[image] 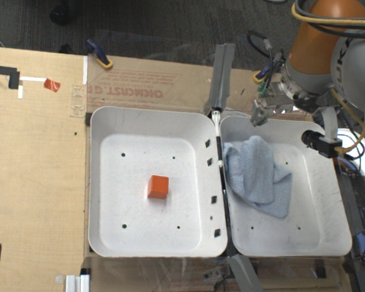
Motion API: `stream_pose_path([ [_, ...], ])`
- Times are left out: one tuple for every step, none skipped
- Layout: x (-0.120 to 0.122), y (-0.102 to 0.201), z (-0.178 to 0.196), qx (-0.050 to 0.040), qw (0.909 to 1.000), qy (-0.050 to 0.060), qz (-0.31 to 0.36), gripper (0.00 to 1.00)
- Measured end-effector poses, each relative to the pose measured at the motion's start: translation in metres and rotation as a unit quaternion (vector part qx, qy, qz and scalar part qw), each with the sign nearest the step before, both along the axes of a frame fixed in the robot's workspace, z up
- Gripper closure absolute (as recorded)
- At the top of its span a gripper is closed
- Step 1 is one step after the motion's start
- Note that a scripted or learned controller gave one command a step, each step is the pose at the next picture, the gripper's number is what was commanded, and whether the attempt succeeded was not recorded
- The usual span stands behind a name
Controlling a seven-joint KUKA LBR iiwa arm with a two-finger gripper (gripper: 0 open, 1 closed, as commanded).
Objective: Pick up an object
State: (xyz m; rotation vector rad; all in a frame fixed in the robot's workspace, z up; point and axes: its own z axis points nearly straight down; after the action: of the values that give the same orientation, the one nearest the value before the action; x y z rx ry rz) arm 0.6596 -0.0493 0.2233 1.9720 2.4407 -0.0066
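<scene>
The crumpled pale blue cloth (258, 177) lies in the right shallow white plastic bin (313, 236), bunched against that bin's left wall; it is the nearest candidate for picking. A small orange-red cube (158, 187) sits alone near the middle of the left shallow white plastic bin (102, 218), well apart from the arm. The grey arm's two-finger gripper (260, 114) hangs over the far left corner of the right bin, above and just beyond the cloth, with nothing between it and the cloth; I cannot tell from here how it is set. I judge this the approach step: nothing is held, and the next move calls for coming toward the cloth's raised fold and descending onto it. The brown cardboard sheet (143, 86) behind the bins bears red print, seen upside down, that seems to read CHEMCAST GP
</scene>
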Motion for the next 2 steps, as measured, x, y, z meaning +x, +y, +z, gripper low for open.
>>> stream_pose_path([
  [0.000,-0.007,0.018,0.0018,0.9992,0.000,-0.039,1.00],
  [-0.001,-0.046,-0.026,0.0018,0.9992,0.001,0.039,1.00],
])
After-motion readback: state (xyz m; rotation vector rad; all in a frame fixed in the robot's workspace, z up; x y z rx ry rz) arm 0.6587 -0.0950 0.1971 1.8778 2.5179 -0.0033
